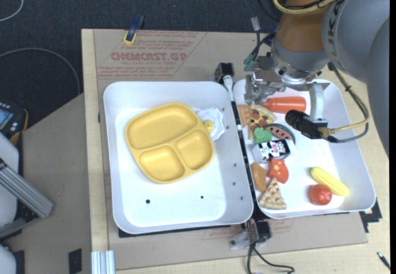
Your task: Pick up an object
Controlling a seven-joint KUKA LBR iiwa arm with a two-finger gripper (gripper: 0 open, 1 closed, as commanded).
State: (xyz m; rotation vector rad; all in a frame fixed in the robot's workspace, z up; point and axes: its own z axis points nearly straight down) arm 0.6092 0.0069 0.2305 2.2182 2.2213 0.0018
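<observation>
My gripper [260, 89] hangs over the far-left corner of the right bin [359, 167]; I cannot tell its state. The carrot [286, 104] lies just to its right, long axis running straight away from me, almost underneath.

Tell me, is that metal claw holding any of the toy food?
It cannot be told: the gripper hangs at the right bin's upper left, close beside the carrot.

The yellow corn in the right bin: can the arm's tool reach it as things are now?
Probably yes. The corn lies uncovered near the bin's front right, with only the tomato beside it. The tool is at the far end of the same bin, so nothing seems to block the way.
</observation>
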